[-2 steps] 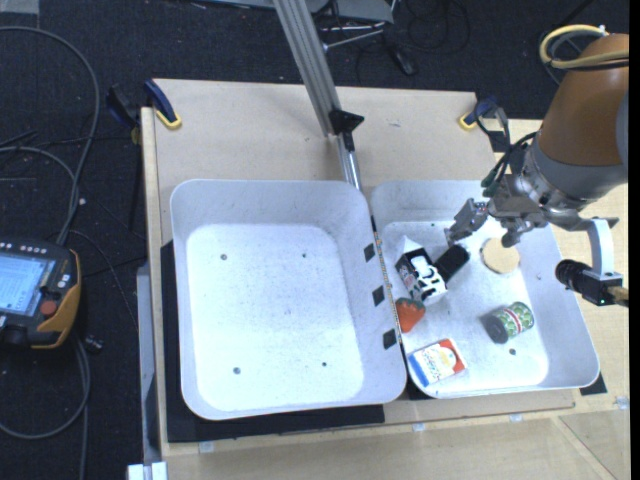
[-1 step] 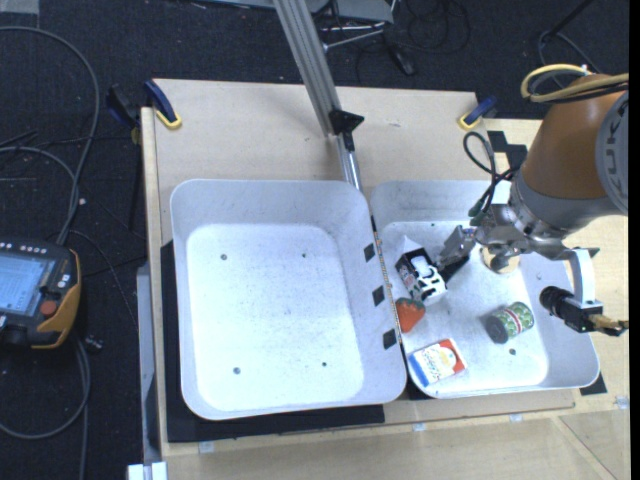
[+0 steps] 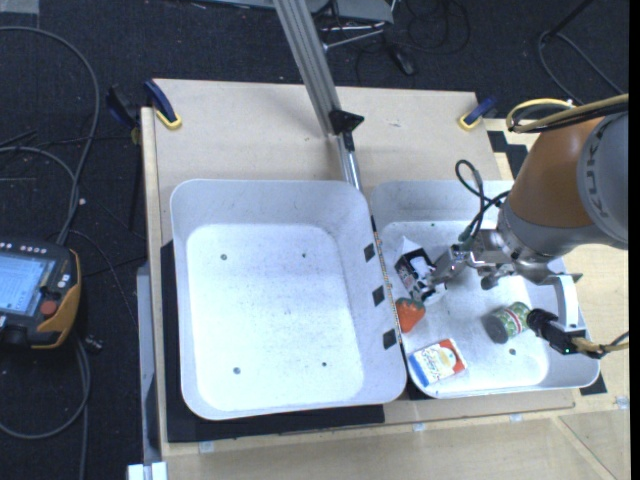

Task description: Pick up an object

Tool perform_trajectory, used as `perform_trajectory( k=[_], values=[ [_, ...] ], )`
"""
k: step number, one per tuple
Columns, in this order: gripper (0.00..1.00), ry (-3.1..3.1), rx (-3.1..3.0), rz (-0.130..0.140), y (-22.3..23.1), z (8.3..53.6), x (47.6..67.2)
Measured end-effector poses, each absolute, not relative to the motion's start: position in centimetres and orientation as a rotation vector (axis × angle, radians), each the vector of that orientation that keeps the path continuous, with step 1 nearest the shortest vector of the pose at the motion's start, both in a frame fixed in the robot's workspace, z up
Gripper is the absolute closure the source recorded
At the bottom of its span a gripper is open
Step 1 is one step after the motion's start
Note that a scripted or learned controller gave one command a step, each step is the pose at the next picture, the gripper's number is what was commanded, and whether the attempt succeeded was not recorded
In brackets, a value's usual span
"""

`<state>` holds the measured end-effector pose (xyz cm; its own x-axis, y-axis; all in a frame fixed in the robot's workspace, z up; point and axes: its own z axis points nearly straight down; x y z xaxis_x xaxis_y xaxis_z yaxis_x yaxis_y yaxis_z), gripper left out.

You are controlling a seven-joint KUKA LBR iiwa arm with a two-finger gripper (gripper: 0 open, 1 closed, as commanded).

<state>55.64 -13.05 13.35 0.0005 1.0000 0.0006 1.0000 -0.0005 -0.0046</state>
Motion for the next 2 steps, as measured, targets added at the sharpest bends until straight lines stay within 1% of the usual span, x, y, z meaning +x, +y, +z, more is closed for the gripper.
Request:
perform_trajectory(
  k=[1,2],
  values=[
    [0.00,-2.227,-2.226,-0.008,-13.0,11.5,56.0],
    [1.00,-2.228,-2.225,-0.011,-13.0,12.6,56.0]
  ],
)
